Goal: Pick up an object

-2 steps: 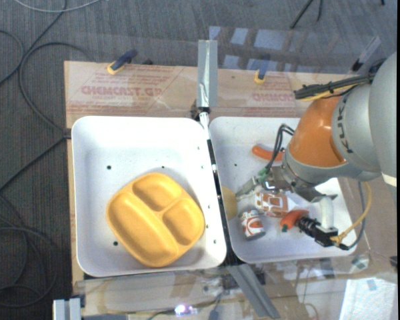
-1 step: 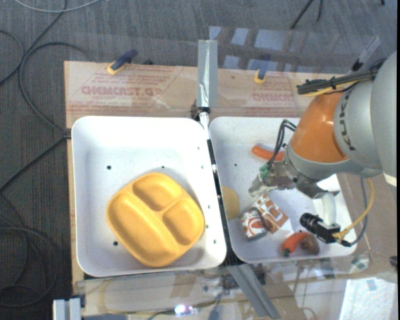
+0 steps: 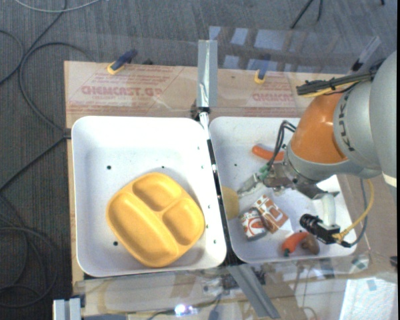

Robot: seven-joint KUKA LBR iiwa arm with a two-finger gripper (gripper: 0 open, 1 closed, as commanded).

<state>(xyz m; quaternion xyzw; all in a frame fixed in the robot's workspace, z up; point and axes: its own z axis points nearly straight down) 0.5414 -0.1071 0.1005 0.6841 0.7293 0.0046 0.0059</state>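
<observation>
The arm (image 3: 333, 135) reaches low into the right bin (image 3: 235, 139); I cannot tell the gripper's (image 3: 265, 179) state. Small cartons (image 3: 263, 219) lie just below it. A yellow tray (image 3: 157, 217) fills the left bin (image 3: 87, 179).

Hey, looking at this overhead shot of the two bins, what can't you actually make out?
- Tool: too small and blurred in the camera view to tell its state.
- Right bin: its far right part is covered by the arm.
- Small box: print too small to read.
- Orange piece: partly behind a cable; unclear what it is.
</observation>
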